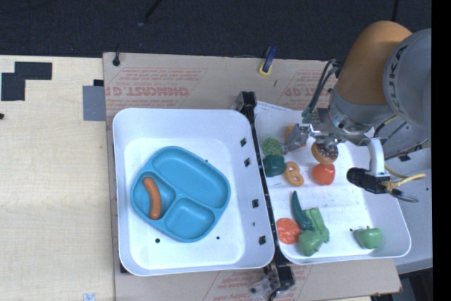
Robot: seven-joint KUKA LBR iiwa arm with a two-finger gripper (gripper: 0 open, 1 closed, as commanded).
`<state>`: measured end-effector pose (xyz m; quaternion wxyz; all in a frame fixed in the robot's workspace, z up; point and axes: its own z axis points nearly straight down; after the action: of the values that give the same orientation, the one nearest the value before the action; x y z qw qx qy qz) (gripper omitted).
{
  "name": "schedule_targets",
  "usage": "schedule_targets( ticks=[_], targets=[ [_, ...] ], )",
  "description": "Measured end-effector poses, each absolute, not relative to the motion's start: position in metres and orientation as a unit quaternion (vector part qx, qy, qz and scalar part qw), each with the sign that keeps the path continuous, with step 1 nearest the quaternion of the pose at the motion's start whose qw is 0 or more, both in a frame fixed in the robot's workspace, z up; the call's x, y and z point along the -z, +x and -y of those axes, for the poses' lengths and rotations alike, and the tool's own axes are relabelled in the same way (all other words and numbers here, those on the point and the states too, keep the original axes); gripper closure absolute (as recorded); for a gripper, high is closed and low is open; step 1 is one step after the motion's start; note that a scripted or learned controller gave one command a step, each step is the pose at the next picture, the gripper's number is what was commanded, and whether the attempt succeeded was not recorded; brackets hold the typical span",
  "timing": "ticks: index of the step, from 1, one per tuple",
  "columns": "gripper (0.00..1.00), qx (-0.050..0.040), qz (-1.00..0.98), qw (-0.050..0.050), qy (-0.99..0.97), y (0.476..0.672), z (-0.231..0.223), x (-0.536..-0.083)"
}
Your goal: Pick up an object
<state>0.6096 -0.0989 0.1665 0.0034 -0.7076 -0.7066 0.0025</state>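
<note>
My gripper hangs low over the back of the right bin, among several toy foods. A brown speckled piece lies right under its right side, and a small orange piece lies at its left. A red tomato sits just in front of it. Nothing can be seen held in the gripper. Close by on the left are a broccoli floret, a dark green piece and a yellow-orange piece.
At the right bin's front lie a dark green vegetable, a green pepper, a red slice and a green apple. The left bin holds a blue divided plate with an orange sausage.
</note>
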Motion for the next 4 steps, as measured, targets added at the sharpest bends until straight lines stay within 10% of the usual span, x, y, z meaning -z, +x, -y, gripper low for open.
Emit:
schedule_targets(
  ticks=[2,3,4],
  targets=[
    [0.0,0.0033,0.705,-0.008,-0.709,0.612,0.097,-0.112],
    [1.0,0.0026,0.703,-0.004,-0.712,0.61,0.097,-0.119],
    [1.0,0.0011,0.704,-0.001,-0.71,0.61,0.101,-0.182]
  ],
)
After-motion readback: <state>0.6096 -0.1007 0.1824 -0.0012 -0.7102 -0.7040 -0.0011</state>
